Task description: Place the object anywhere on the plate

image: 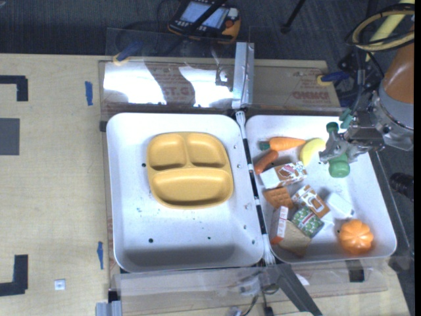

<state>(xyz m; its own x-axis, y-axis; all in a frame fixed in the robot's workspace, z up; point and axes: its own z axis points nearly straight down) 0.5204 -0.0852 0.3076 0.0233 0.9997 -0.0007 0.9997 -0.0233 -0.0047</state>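
Though the pale wooden bench (pixel 52 196) is wide, the work sits in two white bins: the left bin (pixel 125 242) carries the yellow plate (pixel 190 168), shallow, three-sectioned and bare, with room all round. The right bin (pixel 385 242) is crowded with toy food: an orange pumpkin (pixel 356 236), a carrot (pixel 287 143), a banana (pixel 312 150) and small cartons (pixel 309 206). Above its far side hangs the end effector (pixel 340 151); whether it is spread or pinching I cannot tell. A small green piece (pixel 339 168) lies just below it, probably the object meant. It looks light, hard, smooth plastic, likely to slip or roll, so I would take it across its middle.
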